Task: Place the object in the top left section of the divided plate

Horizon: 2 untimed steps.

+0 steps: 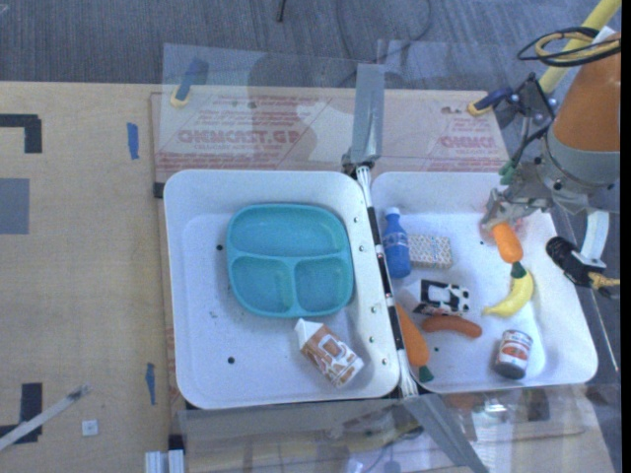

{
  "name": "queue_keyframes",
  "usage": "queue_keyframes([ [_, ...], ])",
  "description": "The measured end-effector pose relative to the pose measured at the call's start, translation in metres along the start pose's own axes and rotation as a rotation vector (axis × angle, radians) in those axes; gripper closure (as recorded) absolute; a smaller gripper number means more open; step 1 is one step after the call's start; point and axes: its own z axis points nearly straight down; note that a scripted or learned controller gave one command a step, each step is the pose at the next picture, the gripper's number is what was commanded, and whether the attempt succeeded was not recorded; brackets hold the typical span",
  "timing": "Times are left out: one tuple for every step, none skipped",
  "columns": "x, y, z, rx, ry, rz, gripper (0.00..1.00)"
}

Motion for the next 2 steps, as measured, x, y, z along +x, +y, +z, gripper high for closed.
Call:
queue_keyframes([
  [0.094,0.016,0.0,-0.001,0.001,0.153,1.0],
  [0.123,-0.003,0.0,0.006,0.001,0.505,1.0],
])
